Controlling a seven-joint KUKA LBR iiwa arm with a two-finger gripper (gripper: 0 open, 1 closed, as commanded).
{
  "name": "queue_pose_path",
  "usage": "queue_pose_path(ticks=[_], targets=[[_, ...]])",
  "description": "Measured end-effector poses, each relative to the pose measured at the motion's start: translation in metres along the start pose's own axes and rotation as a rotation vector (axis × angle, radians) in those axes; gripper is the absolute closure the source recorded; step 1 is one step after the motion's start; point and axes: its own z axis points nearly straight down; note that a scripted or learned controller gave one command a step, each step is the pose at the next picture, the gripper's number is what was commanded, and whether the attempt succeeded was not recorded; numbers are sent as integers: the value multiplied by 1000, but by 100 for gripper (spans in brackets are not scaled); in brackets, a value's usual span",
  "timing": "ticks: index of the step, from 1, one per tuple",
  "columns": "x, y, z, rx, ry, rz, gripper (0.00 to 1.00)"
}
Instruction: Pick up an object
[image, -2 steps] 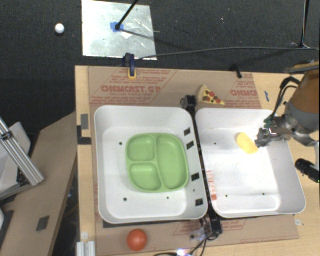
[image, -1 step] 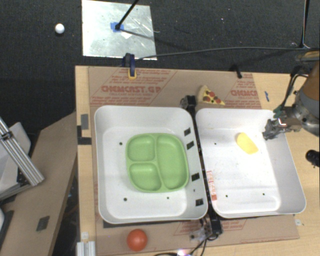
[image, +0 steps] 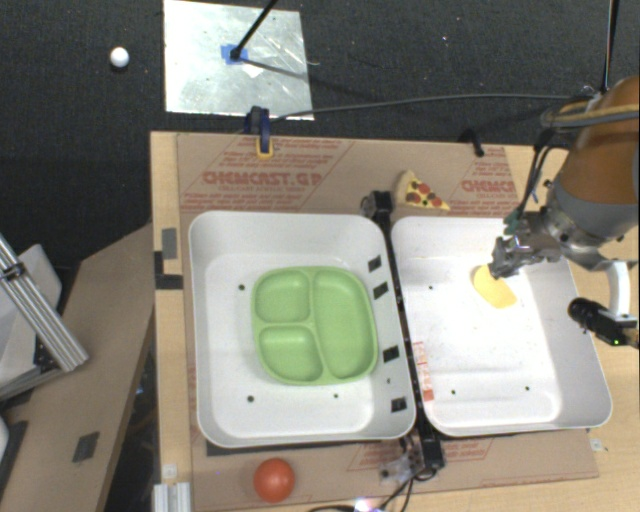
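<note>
While the grey arm (image: 595, 170) with its orange band reaches in from the right, its gripper (image: 507, 255) hangs low over the far part of the right bin (image: 540, 400), directly above a small yellow object (image: 494, 289) that lies on the bin floor. The gripper's tip sits at or just over the far edge of that yellow piece; whether it touches it cannot be told, and whether the gripper is parted or closed cannot be told either, since the tip is dark and small at this slant. The left bin (image: 220, 400) holds a green divided plate (image: 313, 323) with three compartments, lying flat near the bin's middle. Both bins rest side by side on a brown cardboard sheet (image: 330, 175) printed with red lettering, which covers the tabletop. On that sheet, just beyond the gap between the bins, lies a toy pizza slice (image: 422, 192). Near the front edge, just outside the left bin, sits a red-orange ball (image: 273, 479). Further back lies a shiny silver sheet (image: 236, 58), and a small white ball (image: 120, 57) rests to its left on the dark surface.
</note>
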Motion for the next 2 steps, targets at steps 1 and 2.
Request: queue_pose_path(ticks=[1, 2], targets=[[58, 13, 10, 0, 1, -1, 100], [117, 36, 7, -2, 2, -2, 100]])
